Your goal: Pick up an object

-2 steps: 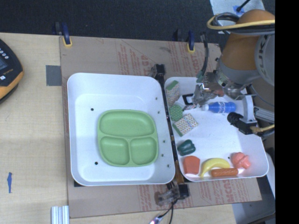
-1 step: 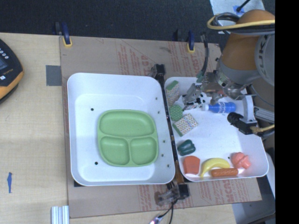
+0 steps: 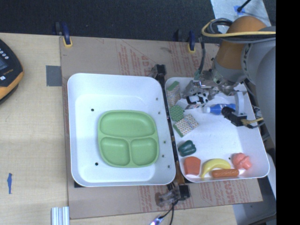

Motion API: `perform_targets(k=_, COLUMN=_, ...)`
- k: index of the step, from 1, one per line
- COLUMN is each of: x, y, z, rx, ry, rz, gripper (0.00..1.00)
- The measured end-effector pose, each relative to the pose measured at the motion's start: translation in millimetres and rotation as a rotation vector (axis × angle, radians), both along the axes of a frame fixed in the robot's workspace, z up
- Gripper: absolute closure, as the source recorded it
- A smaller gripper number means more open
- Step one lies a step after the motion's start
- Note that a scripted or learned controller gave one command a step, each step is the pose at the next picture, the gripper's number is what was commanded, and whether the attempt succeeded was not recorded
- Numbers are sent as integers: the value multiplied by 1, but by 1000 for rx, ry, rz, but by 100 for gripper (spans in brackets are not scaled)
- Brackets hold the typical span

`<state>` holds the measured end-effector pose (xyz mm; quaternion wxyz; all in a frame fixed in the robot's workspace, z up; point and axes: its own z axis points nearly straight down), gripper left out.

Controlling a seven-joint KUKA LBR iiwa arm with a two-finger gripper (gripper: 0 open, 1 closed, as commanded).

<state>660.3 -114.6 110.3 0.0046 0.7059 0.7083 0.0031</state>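
Note:
My gripper (image 3: 197, 97) hangs over the far part of the right bin (image 3: 220, 139), just above a cluster of small items at its back left. Under and beside it lie a green checkered cloth (image 3: 186, 123), a smaller green patterned piece (image 3: 176, 112) and a blue and white object (image 3: 215, 109). A dark green pepper (image 3: 187, 147) rests lower in the bin. Along the near edge sit an orange-red block (image 3: 191, 165), a yellow banana (image 3: 216, 165), a red sausage (image 3: 225, 173) and a pink toy (image 3: 241, 161). Nothing is visibly between the fingers.
The left bin (image 3: 79, 125) holds a green three-compartment plate (image 3: 127, 138). The grey arm with its orange band (image 3: 236, 46) enters from the upper right. A yellow-black device (image 3: 7, 74) lies at the bench's left edge. Blue clamps (image 3: 67, 35) pin the cardboard at the back.

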Motion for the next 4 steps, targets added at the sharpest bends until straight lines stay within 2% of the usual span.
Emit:
perform_targets(k=1, x=1, y=-3, z=13, rx=-6, ry=-3, rz=2, gripper=100)
perform_targets(k=2, x=-49, y=28, z=83, rx=2, ry=13, rz=2, gripper=100)
perform_targets(k=3, x=-99, y=-21, z=93, rx=1, ry=15, rz=-1, gripper=100)
perform_targets(k=4, x=-86, y=24, z=108, rx=1, ry=14, rz=2, gripper=100)
